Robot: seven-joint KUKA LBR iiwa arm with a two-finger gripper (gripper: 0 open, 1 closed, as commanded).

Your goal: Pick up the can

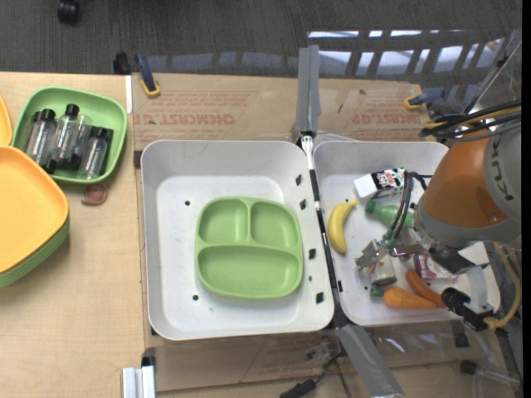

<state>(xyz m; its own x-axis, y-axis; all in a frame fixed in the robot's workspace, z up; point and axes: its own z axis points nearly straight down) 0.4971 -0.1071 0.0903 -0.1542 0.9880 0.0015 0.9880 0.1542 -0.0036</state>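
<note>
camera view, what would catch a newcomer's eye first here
The green divided plate lies alone in the middle of the left bin. In the right bin, the arm's pincer hangs low over clutter: a yellow banana and an orange carrot. Off left, a green tray holds small bottles.

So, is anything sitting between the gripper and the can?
Cannot say for sure: the can is not clearly recognisable, and the arm covers part of the right bin. The gripper is amid clutter, with a banana on its left, a green bottle behind it and a carrot in front.
</note>
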